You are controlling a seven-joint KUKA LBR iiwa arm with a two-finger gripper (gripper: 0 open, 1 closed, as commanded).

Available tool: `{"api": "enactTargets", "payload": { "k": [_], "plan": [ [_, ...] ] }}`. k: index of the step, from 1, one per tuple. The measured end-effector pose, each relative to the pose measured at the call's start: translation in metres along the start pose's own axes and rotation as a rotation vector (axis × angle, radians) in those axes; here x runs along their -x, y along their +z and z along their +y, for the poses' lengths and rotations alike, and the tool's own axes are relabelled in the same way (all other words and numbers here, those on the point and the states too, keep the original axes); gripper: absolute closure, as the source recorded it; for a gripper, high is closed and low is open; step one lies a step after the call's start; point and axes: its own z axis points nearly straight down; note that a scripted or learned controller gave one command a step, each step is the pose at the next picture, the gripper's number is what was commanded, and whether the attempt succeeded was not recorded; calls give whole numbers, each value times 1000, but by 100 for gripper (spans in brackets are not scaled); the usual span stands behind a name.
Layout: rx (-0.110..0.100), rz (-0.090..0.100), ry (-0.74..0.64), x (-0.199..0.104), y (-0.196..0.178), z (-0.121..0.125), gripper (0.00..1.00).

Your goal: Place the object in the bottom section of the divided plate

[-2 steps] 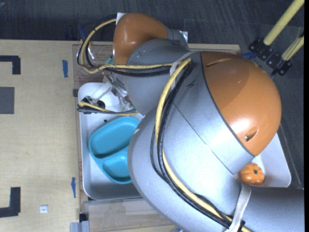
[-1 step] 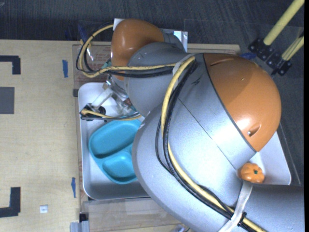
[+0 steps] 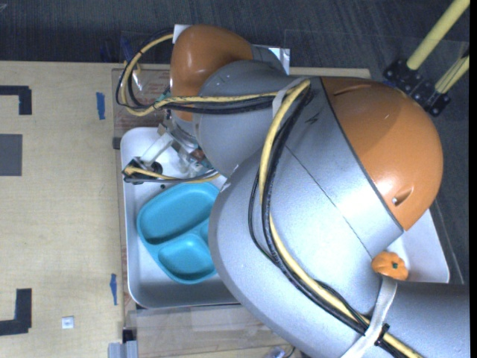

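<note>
Lying long-axis top-right to bottom-left, blue divided plate [image 3: 179,230]; gripper [image 3: 160,155] perhaps above it; finger state untellable.

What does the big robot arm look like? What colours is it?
The arm is fat and round, made of shiny silver-grey shells with smooth orange caps at its joints. Yellow and black cables run along it and loop out in a big curl near the wrist. The gripper at its tip is pale metal with dark bits.

No words, numbers or signs can be read on the arm [image 3: 335,222], the plate [image 3: 179,230] or the bench [image 3: 59,200].
</note>
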Motion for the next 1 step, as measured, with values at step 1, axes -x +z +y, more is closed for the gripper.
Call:
{"api": "enactTargets", "payload": {
  "k": [1],
  "plan": [
    [0,-2,-8,-2,-9,-1,100]
  ]
}}
